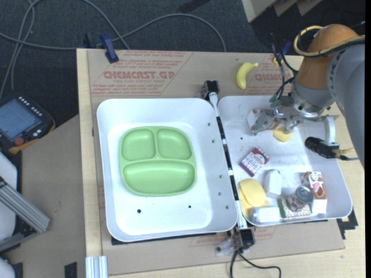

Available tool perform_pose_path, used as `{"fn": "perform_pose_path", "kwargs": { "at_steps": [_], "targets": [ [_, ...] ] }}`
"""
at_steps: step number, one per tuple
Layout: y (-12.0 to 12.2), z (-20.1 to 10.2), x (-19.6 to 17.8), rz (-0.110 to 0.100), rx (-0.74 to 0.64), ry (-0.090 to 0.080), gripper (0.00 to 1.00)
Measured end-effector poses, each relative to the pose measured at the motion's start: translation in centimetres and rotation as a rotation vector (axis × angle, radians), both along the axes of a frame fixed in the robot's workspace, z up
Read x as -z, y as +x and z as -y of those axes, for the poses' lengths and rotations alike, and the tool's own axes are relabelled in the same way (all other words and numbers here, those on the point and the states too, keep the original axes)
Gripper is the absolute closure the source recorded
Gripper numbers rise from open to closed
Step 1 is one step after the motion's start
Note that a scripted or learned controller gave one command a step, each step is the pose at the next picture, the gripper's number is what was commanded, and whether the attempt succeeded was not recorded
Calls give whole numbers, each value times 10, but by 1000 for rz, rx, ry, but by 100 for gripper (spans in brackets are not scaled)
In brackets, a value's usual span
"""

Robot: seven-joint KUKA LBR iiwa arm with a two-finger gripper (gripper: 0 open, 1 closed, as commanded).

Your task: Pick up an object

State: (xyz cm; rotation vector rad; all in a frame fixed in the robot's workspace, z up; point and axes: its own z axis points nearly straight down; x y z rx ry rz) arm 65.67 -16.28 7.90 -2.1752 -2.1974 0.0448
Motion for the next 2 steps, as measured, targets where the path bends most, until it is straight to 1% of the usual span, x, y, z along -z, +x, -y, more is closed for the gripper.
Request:
{"fn": "perform_pose_path", "kwargs": {
  "at_steps": [2],
  "targets": [
    [0, 23, 0, 2, 1, -2, 0]
  ]
}}
